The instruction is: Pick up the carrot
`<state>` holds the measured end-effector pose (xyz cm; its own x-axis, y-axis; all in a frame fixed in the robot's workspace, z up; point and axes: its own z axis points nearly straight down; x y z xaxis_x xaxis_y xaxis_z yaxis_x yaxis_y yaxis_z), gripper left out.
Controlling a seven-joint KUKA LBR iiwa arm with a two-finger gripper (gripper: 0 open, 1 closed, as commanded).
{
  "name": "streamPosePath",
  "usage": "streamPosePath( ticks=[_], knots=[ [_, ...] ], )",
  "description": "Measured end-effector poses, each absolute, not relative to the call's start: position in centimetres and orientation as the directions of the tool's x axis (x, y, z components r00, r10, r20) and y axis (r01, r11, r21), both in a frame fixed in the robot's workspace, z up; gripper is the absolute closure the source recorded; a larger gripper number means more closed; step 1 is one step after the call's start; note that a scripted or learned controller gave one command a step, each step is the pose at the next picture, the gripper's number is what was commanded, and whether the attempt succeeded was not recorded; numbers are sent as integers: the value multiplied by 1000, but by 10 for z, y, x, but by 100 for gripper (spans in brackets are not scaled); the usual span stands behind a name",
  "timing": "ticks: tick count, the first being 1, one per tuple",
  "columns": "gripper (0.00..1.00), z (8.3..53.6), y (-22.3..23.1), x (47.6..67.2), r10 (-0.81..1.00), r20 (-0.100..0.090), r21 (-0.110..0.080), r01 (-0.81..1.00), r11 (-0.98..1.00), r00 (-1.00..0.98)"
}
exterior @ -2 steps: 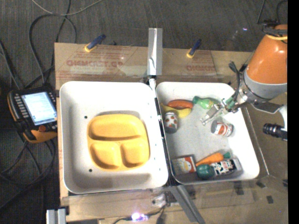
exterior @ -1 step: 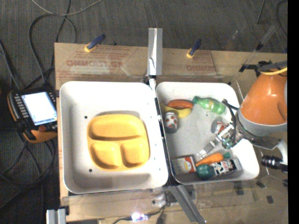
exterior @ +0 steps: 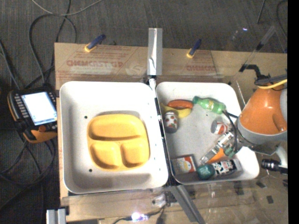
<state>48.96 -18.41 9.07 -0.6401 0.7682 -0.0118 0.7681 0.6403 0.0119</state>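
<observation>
End effector [exterior: 223,144] over carrot [exterior: 216,157], right bin [exterior: 196,125]; contact unclear.

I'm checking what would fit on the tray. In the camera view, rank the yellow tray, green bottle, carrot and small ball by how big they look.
1. Yellow tray, by far the largest.
2. Green bottle.
3. Carrot, partly hidden by the gripper, so its rank against the bottle is unsure.
4. Small ball.

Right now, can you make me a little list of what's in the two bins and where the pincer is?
left bin: yellow divided tray
right bin: green bottle, small ball, carrot, small carton, other small items
pincer: low in the right bin, at the carrot's upper end
carrot lifted: not yet, it lies on the bin floor
</observation>
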Motion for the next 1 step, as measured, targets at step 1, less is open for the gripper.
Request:
streamPosePath(
  ticks=[1],
  knots=[
    [0, 90, -153, 508, 773, -14, 8, 773, 635, -634]
  ],
)
